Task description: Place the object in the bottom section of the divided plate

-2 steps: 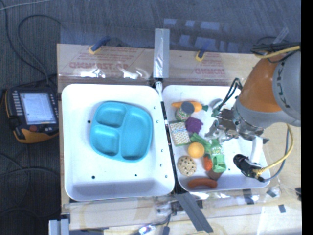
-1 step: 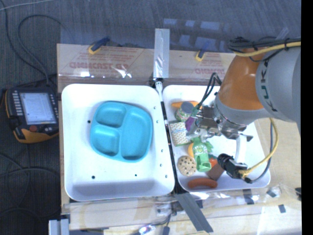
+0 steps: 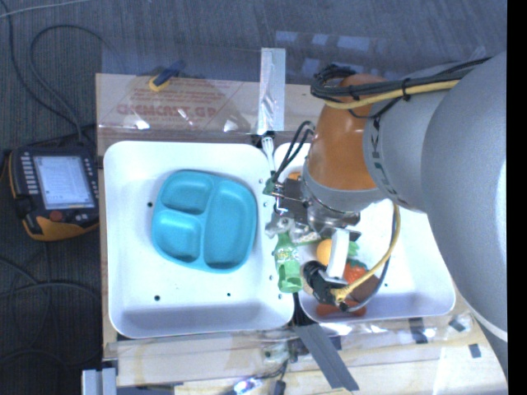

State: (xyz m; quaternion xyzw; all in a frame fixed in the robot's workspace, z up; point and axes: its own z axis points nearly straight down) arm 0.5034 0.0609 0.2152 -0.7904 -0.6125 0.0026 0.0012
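Gripper: the gripper (image 3: 317, 249) hangs low over the right white bin (image 3: 428, 295), under the grey arm with its orange band (image 3: 346, 151); how it is set cannot be told.
Objects: a green plastic piece (image 3: 287, 268), a yellow-orange rounded item (image 3: 325, 248) and a red item (image 3: 356, 275) lie clustered just beside it.
Plate: the turquoise divided plastic plate (image 3: 203, 219) lies in the left white bin (image 3: 132, 303), well apart.
Worktop: a handheld control pendant (image 3: 53, 193) sits left.

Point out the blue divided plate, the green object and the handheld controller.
blue divided plate (image 3: 206, 220): camera view, on the ridge between its sections.
green object (image 3: 287, 271): camera view, on its middle, at the bins' shared edge.
handheld controller (image 3: 59, 181): camera view, on its screen.
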